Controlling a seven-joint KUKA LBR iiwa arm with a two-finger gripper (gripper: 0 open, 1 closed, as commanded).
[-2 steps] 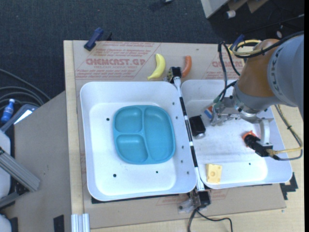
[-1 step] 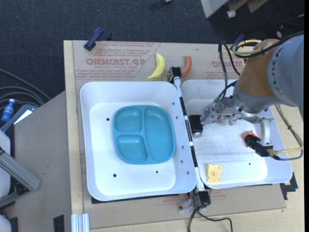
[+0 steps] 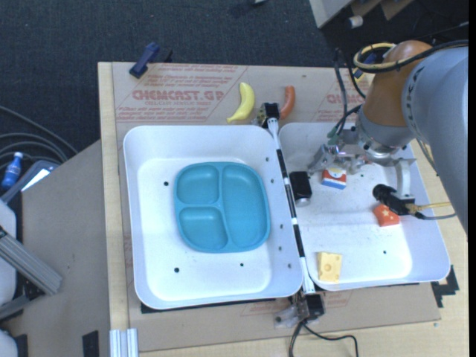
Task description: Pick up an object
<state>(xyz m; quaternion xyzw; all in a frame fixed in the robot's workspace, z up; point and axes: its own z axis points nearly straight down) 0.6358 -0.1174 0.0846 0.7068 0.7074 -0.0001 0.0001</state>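
A: Where is the gripper (image 3: 338, 162)?

B: Low in the right bin (image 3: 387, 270), near its far side. It sits directly over a small box (image 3: 335, 179), white with red and blue on it. That box looks like the target.

A: Are the jaws open or closed?

B: I cannot tell. The wrist and the metal parts hide them, and nothing shows clearly between them. I would not say the box is held.

A: How would the box handle?

B: My guess is light and fairly stiff, like a small carton. It may have smooth faces that could slip. Taking it across its two narrower sides, near the middle, seems safest.

A: Which way does it lie?

B: It seems to lie flat, long axis roughly left to right in the view and a little tilted. It is too small to be sure, and which end is the front is unclear.

A: What else is in that bin?

B: An orange piece (image 3: 386, 216) to the right, a yellow cheese wedge (image 3: 329, 266) near the front edge, and a black block (image 3: 300, 186) by the divider. All are apart from the box. A blue tray (image 3: 222, 205) lies in the left bin (image 3: 149, 266).
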